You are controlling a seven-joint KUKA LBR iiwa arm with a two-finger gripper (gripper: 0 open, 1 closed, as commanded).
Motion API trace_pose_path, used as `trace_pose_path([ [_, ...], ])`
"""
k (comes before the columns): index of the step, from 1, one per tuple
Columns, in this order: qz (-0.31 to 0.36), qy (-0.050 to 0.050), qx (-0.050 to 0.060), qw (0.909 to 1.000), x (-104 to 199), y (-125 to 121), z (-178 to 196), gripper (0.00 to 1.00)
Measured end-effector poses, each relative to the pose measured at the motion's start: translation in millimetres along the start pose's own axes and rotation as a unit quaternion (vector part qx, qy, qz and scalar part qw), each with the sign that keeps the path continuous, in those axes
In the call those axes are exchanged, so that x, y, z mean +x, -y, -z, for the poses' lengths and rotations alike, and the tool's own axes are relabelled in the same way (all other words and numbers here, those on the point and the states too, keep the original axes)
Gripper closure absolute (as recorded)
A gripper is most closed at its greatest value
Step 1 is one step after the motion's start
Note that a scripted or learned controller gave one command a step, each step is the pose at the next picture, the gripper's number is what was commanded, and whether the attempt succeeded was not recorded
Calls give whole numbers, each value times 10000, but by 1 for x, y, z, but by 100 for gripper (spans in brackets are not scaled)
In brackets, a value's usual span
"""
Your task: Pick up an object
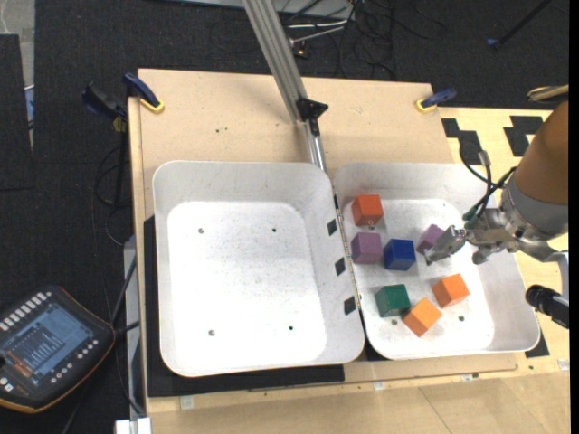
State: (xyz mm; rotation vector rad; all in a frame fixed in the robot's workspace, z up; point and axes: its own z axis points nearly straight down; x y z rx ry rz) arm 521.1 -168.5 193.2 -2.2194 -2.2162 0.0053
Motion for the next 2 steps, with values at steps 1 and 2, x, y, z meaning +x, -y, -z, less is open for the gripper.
trace_pose_path([
  [1, 2, 15, -30, 10000, 1, 3, -61, 0],
  [2, 15, 9, -41, 10000, 2, 2, -77, 0],
])
